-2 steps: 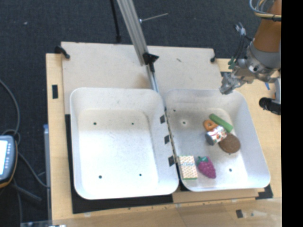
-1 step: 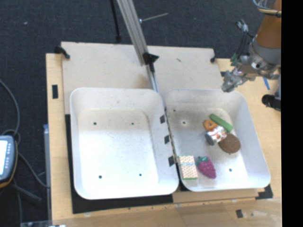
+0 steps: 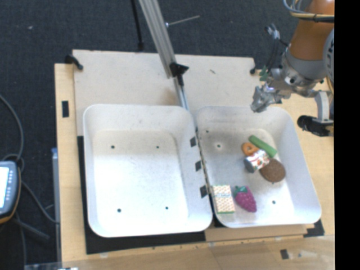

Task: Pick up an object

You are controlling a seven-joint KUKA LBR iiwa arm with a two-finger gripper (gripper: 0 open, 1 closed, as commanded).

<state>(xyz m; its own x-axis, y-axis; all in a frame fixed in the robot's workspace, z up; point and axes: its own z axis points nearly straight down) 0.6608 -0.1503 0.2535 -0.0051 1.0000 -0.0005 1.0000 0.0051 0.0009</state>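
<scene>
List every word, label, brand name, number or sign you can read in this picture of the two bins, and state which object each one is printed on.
No text can be read anywhere in this view.
The small box in the right bin carries a printed pattern, too blurred to read.
The white packet beside the brown round object shows red marks, too small to read.
The device screen at the left edge shows no legible characters.

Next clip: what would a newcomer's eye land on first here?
Probably the small bright cluster in the right bin: a green stick, a brown round object, a magenta grape-like bunch and a small box at its near-left corner. Then the gripper, hovering over that bin's far rim.
</scene>
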